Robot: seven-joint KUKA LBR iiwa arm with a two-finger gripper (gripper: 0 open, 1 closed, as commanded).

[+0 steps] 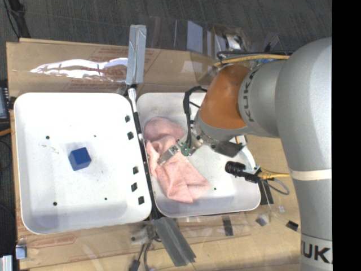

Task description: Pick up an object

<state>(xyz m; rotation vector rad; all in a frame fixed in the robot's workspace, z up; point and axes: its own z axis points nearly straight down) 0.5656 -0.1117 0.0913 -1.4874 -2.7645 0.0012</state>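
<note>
Pink cloth is lying crumpled in the right bin; gripper is pressing into it, finger spread hidden, cannot tell. Grasp step seems underway. Next move is calling for closing, then lifting.

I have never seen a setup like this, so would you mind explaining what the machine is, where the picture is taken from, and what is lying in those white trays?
This is one picture from a fixed camera above a bench, looking down at a slant. The big grey machine with the orange band is a robot arm reaching in from the right. Its gripper is down on a crumpled pink cloth in the right tray. I cannot tell from here whether it has actually gripped the cloth. The left tray holds a small blue cube, untouched. Both trays sit side by side on brown cardboard.
</note>
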